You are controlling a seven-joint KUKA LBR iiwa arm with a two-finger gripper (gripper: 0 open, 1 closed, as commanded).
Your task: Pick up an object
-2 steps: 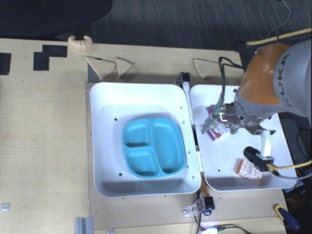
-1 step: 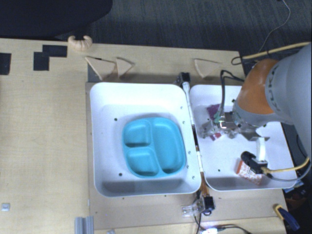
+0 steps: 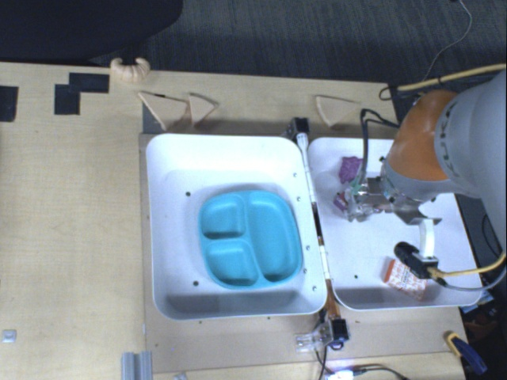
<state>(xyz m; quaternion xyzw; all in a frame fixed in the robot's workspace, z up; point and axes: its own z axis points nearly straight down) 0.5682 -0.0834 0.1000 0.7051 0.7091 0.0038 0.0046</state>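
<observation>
Near bench edge: a small clip with wires (image 3: 331, 332) sits on the wood just below the seam between the two bins.
Orange packet: a small orange-and-white packet (image 3: 404, 278) lies flat near the right bin's near wall, partly under a black part of the arm's cabling.
Right bin (image 3: 356, 287): shallow and white; bare floor lies open on its left half, between the packet and the gripper.
Left bin (image 3: 170, 212): holds a blue three-compartment tray (image 3: 249, 237), which lies toward its near right side; a margin of white floor runs on the left and far sides.
Gripper (image 3: 354, 206): low over the right bin's middle, pointing left; I cannot tell how it is set.
Purple object (image 3: 349, 167): small, crumpled-looking, on the floor toward the right bin's far-left corner, just beyond the gripper.
Arm (image 3: 444, 149): grey with an orange band, covering the bin's far right.
</observation>
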